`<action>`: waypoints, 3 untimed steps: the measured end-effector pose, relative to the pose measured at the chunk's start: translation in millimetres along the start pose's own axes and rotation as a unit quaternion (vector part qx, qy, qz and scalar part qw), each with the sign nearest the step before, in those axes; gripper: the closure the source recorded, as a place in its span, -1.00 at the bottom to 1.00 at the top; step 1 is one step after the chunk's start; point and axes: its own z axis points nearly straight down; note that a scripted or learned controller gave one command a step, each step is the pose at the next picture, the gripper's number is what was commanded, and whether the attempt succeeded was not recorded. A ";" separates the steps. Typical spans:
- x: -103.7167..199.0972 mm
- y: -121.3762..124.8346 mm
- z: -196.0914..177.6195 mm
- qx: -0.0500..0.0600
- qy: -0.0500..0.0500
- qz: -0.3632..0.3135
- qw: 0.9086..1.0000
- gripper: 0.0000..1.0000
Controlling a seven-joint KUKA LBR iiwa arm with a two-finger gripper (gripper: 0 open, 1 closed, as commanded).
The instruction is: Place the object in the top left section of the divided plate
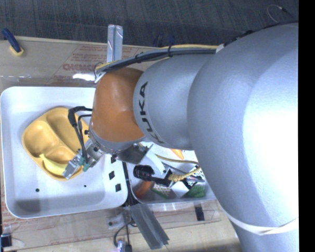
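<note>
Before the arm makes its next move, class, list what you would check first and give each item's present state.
1. Divided plate lies in the left bin: ok.
2. Gripper is over the plate's lower edge: ok.
3. Object held between the jaws: cannot tell; a yellow piece lies beside them.
4. Gripper over the plate's top left section: not ok.
5. Right bin contents: cannot tell, the arm hides most.

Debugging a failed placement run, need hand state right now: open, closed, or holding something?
Hand: cannot be told; it sits low over the lower edge of the yellow divided plate in the left bin, beside a yellow object.
</note>
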 end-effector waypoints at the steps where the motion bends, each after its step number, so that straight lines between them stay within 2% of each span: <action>1: 0.3 0.9 -9.7 0.001 0.000 -0.003 1.000 1.00; 2: 32.3 7.8 -26.7 -0.001 -0.001 -0.192 0.981 1.00; 3: 50.2 24.7 -31.1 -0.001 -0.001 -0.227 0.974 1.00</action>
